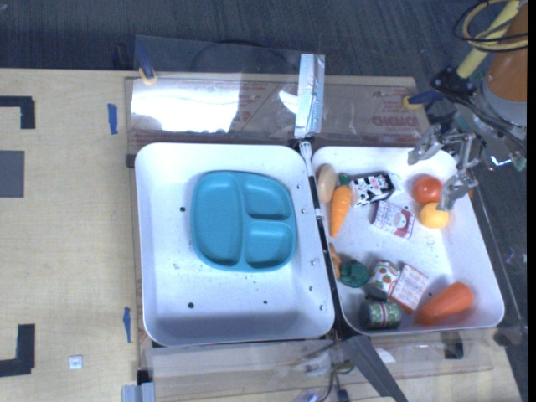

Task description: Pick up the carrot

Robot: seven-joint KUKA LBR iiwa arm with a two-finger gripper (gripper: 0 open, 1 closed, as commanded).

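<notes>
Metal gripper (444, 167) with silvery brackets, orange band, yellow and black cables.

A light wooden bench (59, 249) carries two shallow white bins side by side, their inner rims touching. The left bin (159, 300) and the right bin (469, 262) sit against a clear plastic sheet (218, 99), maybe taped down. Black marks (21, 111) and blue tape pieces (112, 117) lie on the wood.

one fixed camera above the bench (59, 224), looking down slantwise on both bins (159, 291).
</notes>
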